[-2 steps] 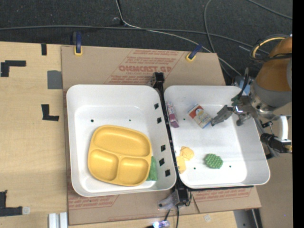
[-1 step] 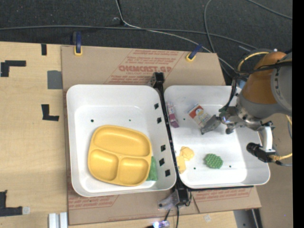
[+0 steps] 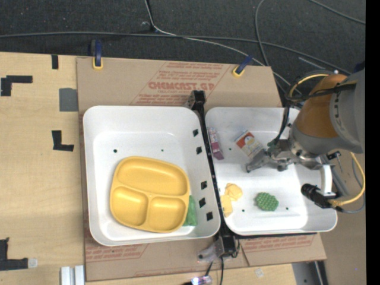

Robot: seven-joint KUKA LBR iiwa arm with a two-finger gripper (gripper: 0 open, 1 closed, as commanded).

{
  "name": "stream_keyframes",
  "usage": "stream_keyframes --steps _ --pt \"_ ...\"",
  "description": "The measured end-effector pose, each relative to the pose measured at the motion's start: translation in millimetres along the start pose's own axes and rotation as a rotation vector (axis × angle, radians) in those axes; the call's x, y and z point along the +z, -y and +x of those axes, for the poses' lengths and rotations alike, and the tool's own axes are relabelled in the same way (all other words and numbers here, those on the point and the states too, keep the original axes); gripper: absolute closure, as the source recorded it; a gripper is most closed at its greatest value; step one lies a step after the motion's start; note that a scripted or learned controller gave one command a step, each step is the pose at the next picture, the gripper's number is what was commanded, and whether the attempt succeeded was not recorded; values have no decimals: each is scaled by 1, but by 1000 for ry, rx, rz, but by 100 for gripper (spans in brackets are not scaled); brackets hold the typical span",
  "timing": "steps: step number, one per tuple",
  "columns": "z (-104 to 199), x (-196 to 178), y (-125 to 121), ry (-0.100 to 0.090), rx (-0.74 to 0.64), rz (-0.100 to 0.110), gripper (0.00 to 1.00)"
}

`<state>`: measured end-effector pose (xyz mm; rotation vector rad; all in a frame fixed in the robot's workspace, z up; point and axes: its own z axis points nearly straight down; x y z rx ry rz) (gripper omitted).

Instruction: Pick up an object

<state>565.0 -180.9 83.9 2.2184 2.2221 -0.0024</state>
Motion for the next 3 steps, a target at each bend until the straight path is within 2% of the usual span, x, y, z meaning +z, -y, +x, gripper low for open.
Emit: stream_keyframes --steps 1,3 --pt "-1 -13 -1 2 0 -4 100" --pt "-1 -103 9 -1 1 -3 100"
